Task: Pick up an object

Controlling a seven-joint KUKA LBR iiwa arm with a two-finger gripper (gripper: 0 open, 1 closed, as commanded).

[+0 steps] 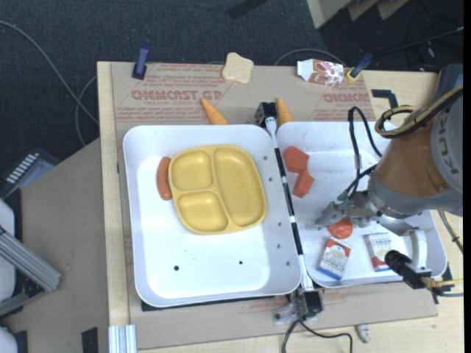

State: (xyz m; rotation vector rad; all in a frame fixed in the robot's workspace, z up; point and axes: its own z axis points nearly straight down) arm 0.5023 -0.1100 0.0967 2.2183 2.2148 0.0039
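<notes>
On the left, the left bin carries a yellow divided plate with a hot-dog-like sausage toy lying lengthwise against the plate's left edge, both well apart from the arm. Across the divider, the right bin holds two orange-red blocks near its upper left, a small blue-and-white carton near the lower edge, a round red piece above that carton, and a flat label-printed packet further right. The pincer sits low over the bin's middle, and the red round piece lies just below it in the view, touching or nearly so; I judge that piece to be the likeliest target, with the carton next nearest. How wide the pincer stands cannot be told from here, since grey metal blurs together, and nothing is plainly seen held in it. The single arm reaches in from the right, so the right bin's things are the near ones.
</notes>
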